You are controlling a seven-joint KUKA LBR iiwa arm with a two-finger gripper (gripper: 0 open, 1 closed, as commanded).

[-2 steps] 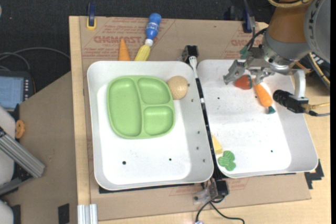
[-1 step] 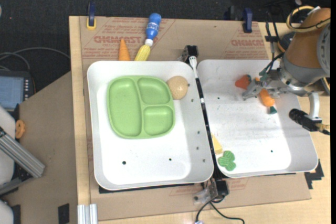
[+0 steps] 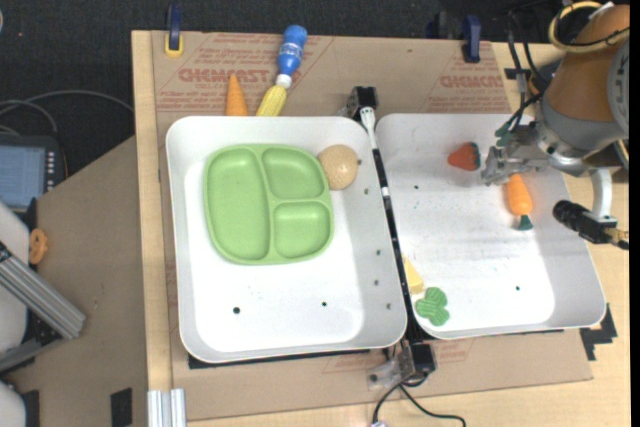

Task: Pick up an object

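In the right bin [image 3: 560, 305], an orange toy carrot [image 3: 519, 197] with a green tip lies near the far right side. A small red toy [image 3: 463, 157] sits to its upper left. My gripper [image 3: 503, 164] hangs over the bin between the two, just above the carrot's top end and right of the red toy. A green leafy toy [image 3: 432, 305] and a small yellow piece [image 3: 412, 277] lie at the bin's near left corner.
The left bin [image 3: 260, 325] holds a green divided plate [image 3: 268, 203] and a tan ball [image 3: 339, 166] at its far right. Behind the bins lie a blue-and-white bottle [image 3: 291, 51], an orange cone-shaped toy [image 3: 235, 96] and a yellow toy [image 3: 272, 100].
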